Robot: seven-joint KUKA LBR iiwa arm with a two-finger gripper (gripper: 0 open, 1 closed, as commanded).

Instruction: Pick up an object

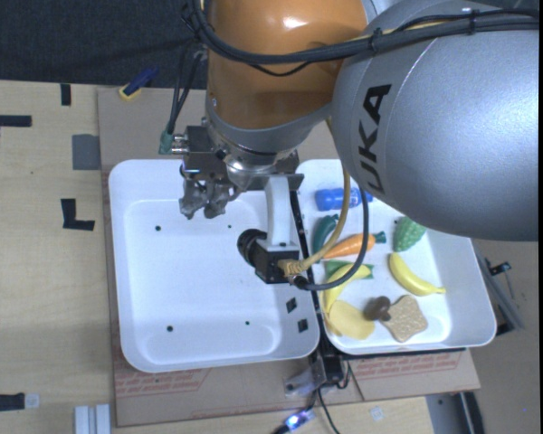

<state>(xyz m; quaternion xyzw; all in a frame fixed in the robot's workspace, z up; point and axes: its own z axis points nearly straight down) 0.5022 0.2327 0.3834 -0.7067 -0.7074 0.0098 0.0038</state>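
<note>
The arm (pixel 434 125) reads "UKA". The gripper (pixel 204 197) hangs over the left bin (pixel 136 269); its opening cannot be told.

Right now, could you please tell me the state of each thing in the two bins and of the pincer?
Pincer: above the left bin, nothing visible between its fingers.
Banana: lying flat in the right bin.
Carrot: lying on its side, right bin.
Blue block: lying at the far end, right bin.
Green toy: lying near the banana.
Toast slice: lying flat at the near end.
</note>
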